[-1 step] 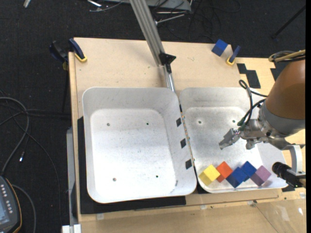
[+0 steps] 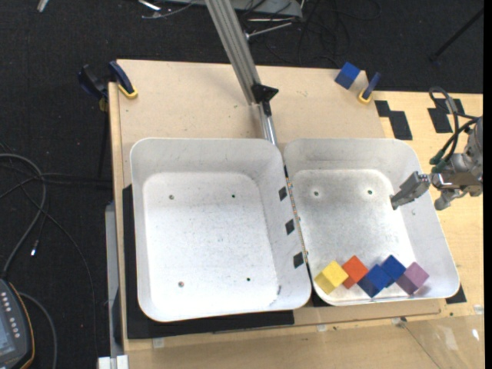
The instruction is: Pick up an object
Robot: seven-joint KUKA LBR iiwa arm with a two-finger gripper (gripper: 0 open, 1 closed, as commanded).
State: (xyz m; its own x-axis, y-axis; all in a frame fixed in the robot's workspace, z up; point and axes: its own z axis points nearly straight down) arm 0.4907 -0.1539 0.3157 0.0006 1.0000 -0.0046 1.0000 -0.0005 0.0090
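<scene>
Approach is the step in hand, judging by where things lie: the end effector (image 2: 427, 191) sits at the right rim of the right bin (image 2: 338, 160), its two fingers spread apart and gripping nothing, with one finger (image 2: 407, 191) reaching in over the bin's upper right part and the other nearer the rim. The candidates for picking lie well apart from it, in a row along the bin's near wall: a yellow cube (image 2: 332, 277), an orange cube (image 2: 354, 270) just beside it, a blue cube (image 2: 382, 275) with what may be a second blue one behind it, and a purple cube (image 2: 413, 277) at the right end. They sit packed together, touching or nearly so, and close against the wall. The next move, I judge, calls for travel toward the near edge of the bin, then a descent with the fingers set to straddle one cube; the purple or the yellow one at either end looks the easier choice, since each has a free side. The crowding is the main obstacle: a finger coming down between neighbours could shove them, and the sloping wall leaves little room on that side. The left bin (image 2: 154, 160) holds nothing to grasp. On the tabletop (image 2: 192, 98) beyond the bins, a separate blue block (image 2: 348, 74) rests by a yellow-tipped clamp (image 2: 367, 88), another clamp (image 2: 121, 81) stands at the far left corner, and a slanted metal pole (image 2: 234, 41) runs down to the gap between the bins; none of these stands in the path.
</scene>
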